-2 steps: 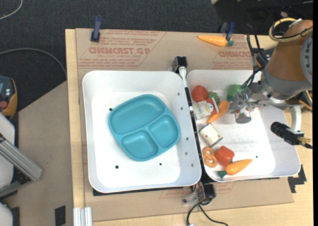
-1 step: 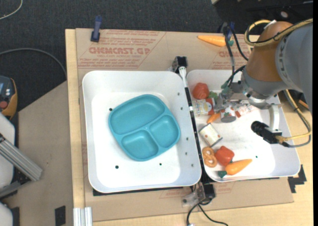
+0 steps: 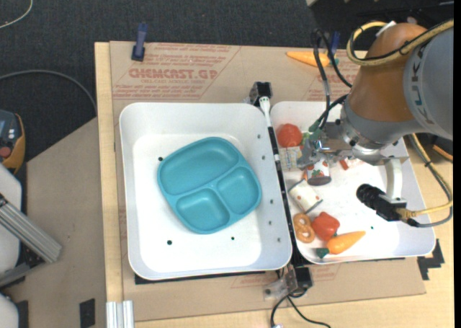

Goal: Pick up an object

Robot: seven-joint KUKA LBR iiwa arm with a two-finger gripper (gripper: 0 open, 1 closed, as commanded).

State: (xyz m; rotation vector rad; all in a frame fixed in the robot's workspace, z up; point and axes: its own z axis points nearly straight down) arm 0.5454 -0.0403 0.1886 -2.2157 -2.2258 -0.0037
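1. Arm position: the gripper [image 3: 315,153] is low over the far-left part of the right bin [image 3: 392,238], with the grey wrist and orange band above it to the right.
2. Gripper state: the wrist housing and cabling hide the tip, so it cannot be told whether the gripper is open or closed. No object can be seen held in it.
3. Candidate objects, all lying in the right bin:
   - a red round toy [image 3: 289,134] near the bin's far-left corner, just left of the gripper;
   - a small red-and-white piece [image 3: 318,173] just below the gripper, with contact not discernible;
   - a white cylinder [image 3: 305,194] on its side, nearer the camera;
   - a pretzel [image 3: 303,227] touching or just beside a red toy vegetable [image 3: 325,225];
   - a carrot [image 3: 347,241] at the near edge of the bin.
4. Other items: the left bin [image 3: 144,175] holds a teal divided plate [image 3: 209,184], well apart from the gripper. Both bins rest on the counter [image 3: 187,74].
5. Progress: judged as the approach or grasp stage. The gripper is positioned among the objects, but every visible object rests on the bin floor and none is lifted.
6. Remaining: secure one object, most likely the small red-and-white piece or the red round toy given their closeness, then raise it clear of the bin.
7. Risk: the objects near the gripper are small and closely grouped, so a closure could miss or push one aside.
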